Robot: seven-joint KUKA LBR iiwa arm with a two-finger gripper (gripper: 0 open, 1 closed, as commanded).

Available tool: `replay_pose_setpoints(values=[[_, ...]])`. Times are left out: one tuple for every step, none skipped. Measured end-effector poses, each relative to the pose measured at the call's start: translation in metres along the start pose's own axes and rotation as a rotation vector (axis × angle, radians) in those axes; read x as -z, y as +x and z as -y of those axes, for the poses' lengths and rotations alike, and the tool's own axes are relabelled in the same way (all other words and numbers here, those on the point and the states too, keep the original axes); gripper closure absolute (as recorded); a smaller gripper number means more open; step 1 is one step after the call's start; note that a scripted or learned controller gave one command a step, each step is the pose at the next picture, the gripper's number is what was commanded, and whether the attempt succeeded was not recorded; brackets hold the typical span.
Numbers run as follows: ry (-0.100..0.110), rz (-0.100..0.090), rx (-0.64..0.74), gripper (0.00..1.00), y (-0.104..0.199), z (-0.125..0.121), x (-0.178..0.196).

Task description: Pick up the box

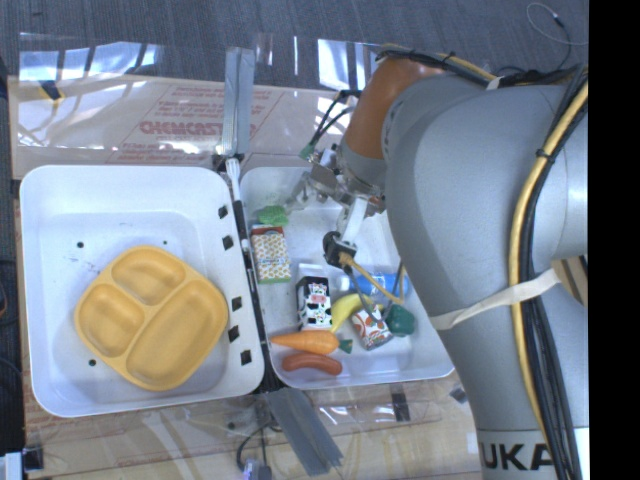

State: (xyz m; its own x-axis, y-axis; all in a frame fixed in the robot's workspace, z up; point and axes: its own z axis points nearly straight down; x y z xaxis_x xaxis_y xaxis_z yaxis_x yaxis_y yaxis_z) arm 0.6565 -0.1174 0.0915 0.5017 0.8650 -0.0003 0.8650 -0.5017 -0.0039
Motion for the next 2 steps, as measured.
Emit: replay_pose_setpoints(values=[[0.004, 0.000, 0.199, 0.00, -0.013, -0.007, 0.000], [0.007, 0.002, 0.056, 0.00, 0.023, 0.015, -0.001]])
